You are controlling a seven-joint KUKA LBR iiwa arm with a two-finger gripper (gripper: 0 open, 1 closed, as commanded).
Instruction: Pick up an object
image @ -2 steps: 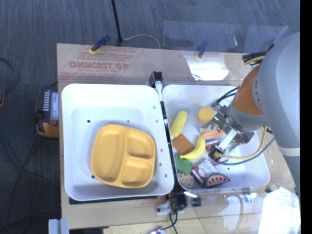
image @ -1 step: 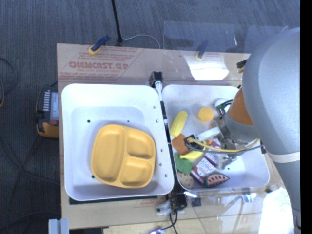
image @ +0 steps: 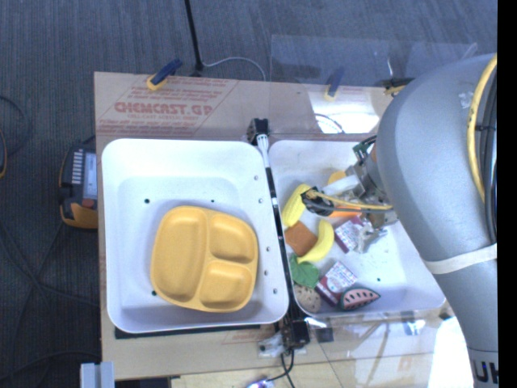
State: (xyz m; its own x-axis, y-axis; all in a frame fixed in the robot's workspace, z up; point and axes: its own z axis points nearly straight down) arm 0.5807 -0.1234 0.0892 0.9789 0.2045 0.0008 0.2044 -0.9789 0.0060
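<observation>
The arm (image: 440, 160) is seen reaching from the right over the right bin (image: 404, 285), where a heap of small things is gathered: a banana (image: 292, 204), an orange block (image: 300, 237), a green piece (image: 304, 273), a watermelon slice (image: 359, 299) and small packets (image: 339, 277). The end effector (image: 367, 208) is placed low among them, near the banana and a packet; whether it is open or closed cannot be told, and nothing is clearly seen gripped. In the left bin (image: 121, 176) a yellow divided tray (image: 205, 259) is laid. For a good pick, one thing should be singled out, preferably at the heap's edge; the descent should be kept straight, and the lift should be begun only once the grip is judged firm, since neighbours could be dragged along.
</observation>
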